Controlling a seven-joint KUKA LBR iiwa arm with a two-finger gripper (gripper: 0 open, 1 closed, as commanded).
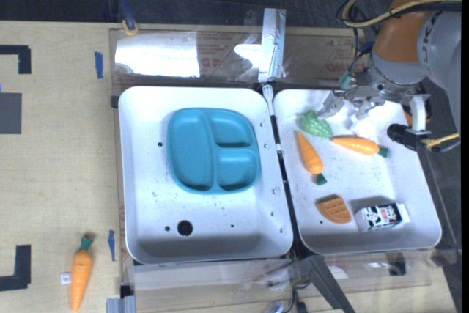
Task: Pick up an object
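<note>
My gripper (346, 108) hangs over the far part of the right bin (425, 194), its fingers spread open with nothing between them. Just to its left and below lies a green leafy toy (316, 124). One orange carrot (357, 146) lies crosswise right under the gripper, and a second carrot (308, 152) lies lengthwise near the bin's left wall. Closer to the front sit an orange slice-shaped toy (335, 209) and a small black-and-white carton (381, 216).
The left bin (139, 157) holds a blue divided plate (214, 150) and has a dark hole (185, 228) near its front. Another carrot (80, 271) lies on the bench at the front left. A clear plastic sheet (198, 48) stands behind the bins.
</note>
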